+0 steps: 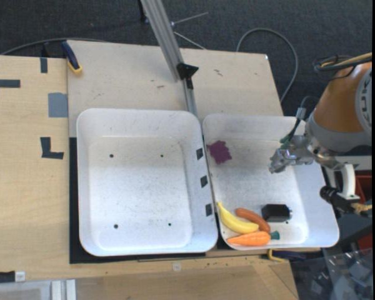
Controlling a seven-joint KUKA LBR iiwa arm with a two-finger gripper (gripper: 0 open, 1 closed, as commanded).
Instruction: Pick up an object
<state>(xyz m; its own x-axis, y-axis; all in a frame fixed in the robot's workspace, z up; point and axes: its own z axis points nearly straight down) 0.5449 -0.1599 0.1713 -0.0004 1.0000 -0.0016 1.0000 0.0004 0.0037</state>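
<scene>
Hovering over the right bin (pixel 312 186), the gripper (pixel 280 161) carries nothing (finger spread: cannot tell); banana (pixel 234 220), carrots (pixel 250 238) and black block (pixel 276 212) crowd the near wall, so a descent could clip the rim or nudge neighbours

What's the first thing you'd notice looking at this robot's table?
Probably the colourful pile at the near edge of the right bin: a yellow banana, two orange carrots and a small black block. Farther back lies a purple thing, and the gripper hangs above that bin's right part.
</scene>
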